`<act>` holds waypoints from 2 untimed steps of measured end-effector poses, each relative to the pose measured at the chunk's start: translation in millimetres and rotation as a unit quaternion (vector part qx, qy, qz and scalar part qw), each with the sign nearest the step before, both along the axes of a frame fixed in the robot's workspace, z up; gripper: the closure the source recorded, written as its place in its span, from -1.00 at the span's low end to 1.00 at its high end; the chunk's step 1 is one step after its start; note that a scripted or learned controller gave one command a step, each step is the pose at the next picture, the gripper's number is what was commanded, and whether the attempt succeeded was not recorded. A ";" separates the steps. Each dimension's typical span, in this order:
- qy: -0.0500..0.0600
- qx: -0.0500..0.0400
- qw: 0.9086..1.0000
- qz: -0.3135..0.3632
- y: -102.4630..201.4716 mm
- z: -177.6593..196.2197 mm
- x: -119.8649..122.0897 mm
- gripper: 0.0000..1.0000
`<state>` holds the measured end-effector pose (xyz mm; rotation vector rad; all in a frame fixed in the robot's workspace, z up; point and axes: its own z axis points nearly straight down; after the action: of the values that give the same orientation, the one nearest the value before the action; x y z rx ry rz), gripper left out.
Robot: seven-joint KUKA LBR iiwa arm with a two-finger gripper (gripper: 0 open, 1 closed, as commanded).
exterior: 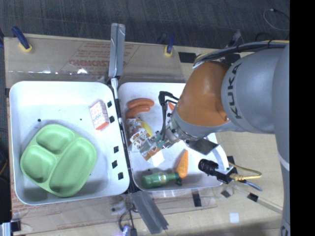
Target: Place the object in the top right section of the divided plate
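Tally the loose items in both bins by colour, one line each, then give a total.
Green: 2, the divided plate and a bottle
Orange: 1, a carrot
Red-brown: 1, a pair of sausages
Red and white: 1, a small box
Multicoloured: 1, a snack packet
Total: 6

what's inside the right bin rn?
The right bin holds hot dogs, a snack packet, a carrot and a green bottle. The arm covers the bin's right part, hiding whatever lies there.
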<state>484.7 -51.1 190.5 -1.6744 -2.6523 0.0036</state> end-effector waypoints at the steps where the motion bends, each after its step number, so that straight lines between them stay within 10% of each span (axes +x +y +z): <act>1: -0.001 -0.001 0.990 -0.138 64.0 0.3 -7.9 1.00; 2: -0.001 -0.001 0.999 -0.048 148.2 38.0 -9.0 1.00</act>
<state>475.7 97.1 228.5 -1.8027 -2.5704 0.0030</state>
